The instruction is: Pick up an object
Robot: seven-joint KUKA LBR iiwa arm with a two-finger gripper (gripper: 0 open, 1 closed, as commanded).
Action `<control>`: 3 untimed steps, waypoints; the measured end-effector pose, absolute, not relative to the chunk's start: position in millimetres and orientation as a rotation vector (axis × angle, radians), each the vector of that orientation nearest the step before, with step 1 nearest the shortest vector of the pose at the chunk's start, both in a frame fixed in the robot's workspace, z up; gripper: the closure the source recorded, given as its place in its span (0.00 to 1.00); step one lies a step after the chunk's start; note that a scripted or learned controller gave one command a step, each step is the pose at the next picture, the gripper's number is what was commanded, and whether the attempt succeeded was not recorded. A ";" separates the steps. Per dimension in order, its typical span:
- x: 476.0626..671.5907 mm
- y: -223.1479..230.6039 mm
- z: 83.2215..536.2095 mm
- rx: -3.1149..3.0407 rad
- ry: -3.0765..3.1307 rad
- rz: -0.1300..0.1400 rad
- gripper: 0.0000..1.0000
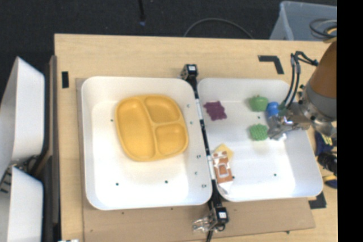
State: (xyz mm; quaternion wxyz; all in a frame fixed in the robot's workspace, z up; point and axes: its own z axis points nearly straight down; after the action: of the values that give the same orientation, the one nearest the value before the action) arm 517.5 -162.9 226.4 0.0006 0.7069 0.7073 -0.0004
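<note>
Nearest, at the lower middle of the frame, an orange-and-white packet lies against the right bin's left wall. Farther up, the claw sits just beside a knobbly green piece, right of centre. To grasp cleanly it should centre over that piece before closing, clear of the blue thing behind. I cannot tell how its tips are set; the view is blurred there. The arm leans in from the right edge, wrist down.

Arm: reaches in from the right, orange band above the wrist.
Gripper: low, at the arm's left end.
</note>
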 end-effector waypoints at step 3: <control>550.9 2.8 236.8 2.211 2.232 0.004 1.00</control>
State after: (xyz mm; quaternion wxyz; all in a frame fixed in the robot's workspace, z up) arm 550.9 2.8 236.8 0.0000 0.7038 0.7104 0.0013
